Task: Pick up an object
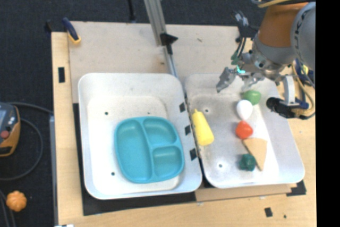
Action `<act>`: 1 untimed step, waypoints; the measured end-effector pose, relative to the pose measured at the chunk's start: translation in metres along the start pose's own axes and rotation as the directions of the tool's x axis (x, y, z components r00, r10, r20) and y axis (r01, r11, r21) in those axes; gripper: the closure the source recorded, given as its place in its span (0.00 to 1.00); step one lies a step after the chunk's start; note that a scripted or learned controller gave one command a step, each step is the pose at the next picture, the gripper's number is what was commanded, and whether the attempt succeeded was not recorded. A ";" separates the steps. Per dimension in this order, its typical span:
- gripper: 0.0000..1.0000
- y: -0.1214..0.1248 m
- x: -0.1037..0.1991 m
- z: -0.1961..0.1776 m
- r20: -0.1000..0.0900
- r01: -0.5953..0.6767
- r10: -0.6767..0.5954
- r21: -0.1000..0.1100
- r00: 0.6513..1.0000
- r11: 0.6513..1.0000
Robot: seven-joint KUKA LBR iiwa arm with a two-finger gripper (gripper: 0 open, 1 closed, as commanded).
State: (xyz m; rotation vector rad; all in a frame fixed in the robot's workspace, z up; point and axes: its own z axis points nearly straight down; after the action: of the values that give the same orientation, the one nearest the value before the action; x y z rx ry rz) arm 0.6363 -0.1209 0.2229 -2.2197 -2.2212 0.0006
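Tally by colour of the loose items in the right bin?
Yellow: 1
Green: 2, light and dark
White: 1
Red: 1
Tan wedge: 1
Total: 6

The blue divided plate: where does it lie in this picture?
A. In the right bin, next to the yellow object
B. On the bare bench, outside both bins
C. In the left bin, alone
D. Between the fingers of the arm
C. The blue divided plate lies flat inside the left bin, while the yellow object and the other small items lie in the right bin.
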 end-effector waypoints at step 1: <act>0.00 0.001 0.000 -0.001 0.000 0.000 0.000 -0.003 1.000 1.000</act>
State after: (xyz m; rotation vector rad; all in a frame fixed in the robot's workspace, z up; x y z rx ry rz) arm 0.6370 -0.1209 0.2243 -2.2209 -2.2232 -0.0022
